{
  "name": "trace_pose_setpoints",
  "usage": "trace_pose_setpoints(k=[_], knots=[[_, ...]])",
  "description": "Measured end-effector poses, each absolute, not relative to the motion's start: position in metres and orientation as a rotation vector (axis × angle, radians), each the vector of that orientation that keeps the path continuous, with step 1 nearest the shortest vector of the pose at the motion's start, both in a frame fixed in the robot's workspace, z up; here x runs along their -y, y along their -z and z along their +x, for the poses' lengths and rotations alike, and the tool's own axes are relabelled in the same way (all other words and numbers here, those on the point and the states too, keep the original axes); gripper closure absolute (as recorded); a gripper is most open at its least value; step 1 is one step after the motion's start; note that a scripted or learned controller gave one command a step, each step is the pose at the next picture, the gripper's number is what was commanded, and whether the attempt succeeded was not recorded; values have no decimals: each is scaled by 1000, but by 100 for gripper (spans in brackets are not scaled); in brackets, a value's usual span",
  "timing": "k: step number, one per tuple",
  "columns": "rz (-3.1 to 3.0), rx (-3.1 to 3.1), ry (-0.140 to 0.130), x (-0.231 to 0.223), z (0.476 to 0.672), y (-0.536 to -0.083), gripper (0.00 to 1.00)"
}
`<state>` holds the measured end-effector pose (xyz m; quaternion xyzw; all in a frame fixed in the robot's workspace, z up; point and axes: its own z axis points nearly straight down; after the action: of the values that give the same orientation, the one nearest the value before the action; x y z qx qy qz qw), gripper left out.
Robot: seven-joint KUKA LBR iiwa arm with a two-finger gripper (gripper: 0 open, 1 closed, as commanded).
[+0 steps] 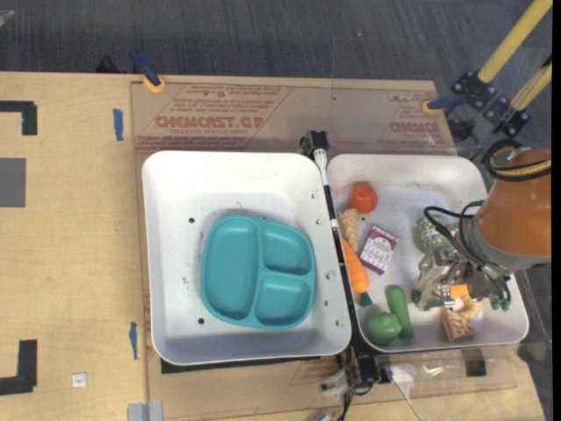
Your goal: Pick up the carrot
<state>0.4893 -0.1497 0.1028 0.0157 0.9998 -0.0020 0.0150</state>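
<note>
Two shallow white bins side by side on a cardboard-covered bench (289,112), seen from above at a slant. In the left bin (166,235), a teal divided plate (257,271) with three compartments, lying near the middle. In the right bin (438,174), a scatter of toy food. The carrot (353,267), orange with a small green tip, lying along that bin's left wall, slanted from upper left to lower right, just below a pale corn-like piece (350,228) and just left of a small pink-and-white box (378,249). Above these, an orange-red tomato-like ball (363,197). Toward the lower middle of the right bin, a green pepper (382,327) touching an upright-looking green cucumber piece (399,310). At the lower right, a tan bread-like chunk (458,323).

Reaching in from the right edge of the frame, the arm with its orange band (523,222) over the right bin's right side. Below it, the gripper (443,281), low over the bin floor near the bread-like chunk and well apart from the carrot. Fingers lost in the clutter of cables and metal parts, so released or clenched: cannot tell. Nothing visibly held.
</note>
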Motion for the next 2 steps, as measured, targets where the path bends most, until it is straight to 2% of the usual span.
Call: trace_pose_setpoints(k=[1, 2], knots=[[48, -3113, 5, 149, 489, -102, 0], [-160, -3123, 10, 139, 484, -90, 0]])
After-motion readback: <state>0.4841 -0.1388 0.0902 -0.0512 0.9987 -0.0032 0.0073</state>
